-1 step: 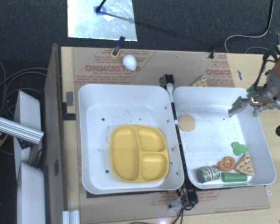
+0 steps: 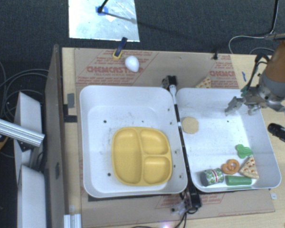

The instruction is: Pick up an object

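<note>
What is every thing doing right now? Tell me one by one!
pincer: open, holding nothing, over the right bin's far end
yellow tray: flat in the left bin
cookie: flat in the right bin by the divider
can: on its side, right bin's near edge
donut: flat, beside the can
pizza slice: flat, near corner
egg: on the cardboard behind the bins

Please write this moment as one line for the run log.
arm: over right bin | gripper: open, holds nothing | items: can, pretzel, pizza slice at near edge | pick: not done
</note>
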Motion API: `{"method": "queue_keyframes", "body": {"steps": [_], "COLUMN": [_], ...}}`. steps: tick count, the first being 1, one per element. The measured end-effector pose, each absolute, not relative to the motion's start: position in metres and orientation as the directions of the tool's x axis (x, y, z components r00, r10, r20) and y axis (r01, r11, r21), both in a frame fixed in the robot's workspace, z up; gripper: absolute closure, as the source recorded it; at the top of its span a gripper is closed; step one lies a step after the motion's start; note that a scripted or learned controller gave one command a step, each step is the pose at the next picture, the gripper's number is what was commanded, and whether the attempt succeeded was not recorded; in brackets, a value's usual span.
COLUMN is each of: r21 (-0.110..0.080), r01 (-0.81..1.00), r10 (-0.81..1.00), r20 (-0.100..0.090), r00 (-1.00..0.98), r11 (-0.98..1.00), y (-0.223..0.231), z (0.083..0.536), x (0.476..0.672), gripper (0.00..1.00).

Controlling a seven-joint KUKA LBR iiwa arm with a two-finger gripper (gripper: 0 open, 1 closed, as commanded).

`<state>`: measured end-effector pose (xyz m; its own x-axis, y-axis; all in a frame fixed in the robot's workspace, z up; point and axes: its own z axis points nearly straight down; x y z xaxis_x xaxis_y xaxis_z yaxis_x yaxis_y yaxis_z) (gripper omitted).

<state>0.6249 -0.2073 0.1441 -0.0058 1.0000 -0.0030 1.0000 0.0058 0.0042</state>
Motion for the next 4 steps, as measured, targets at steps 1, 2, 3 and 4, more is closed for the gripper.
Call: {"method": "queue_keyframes", "body": {"steps": [1,2,3,4], "r21": [0.002,0.007,-0.001,0.003], "r01": [1.000,1.000,1.000,1.000], "r10": [1.000,1.000,1.000,1.000], "r20": [-0.001,-0.002,0.001,-0.001], "r00": [-0.001,-0.007,-0.006,0.000], "r11": [0.001,0.007,0.006,0.000], "y": [-0.206,-0.206,-0.205,-0.207], "z": [0.167,0.121,0.085,0.192], "x": [0.605,0.667,0.669,0.628], "gripper": [0.00,0.00,0.00,0.00]}}
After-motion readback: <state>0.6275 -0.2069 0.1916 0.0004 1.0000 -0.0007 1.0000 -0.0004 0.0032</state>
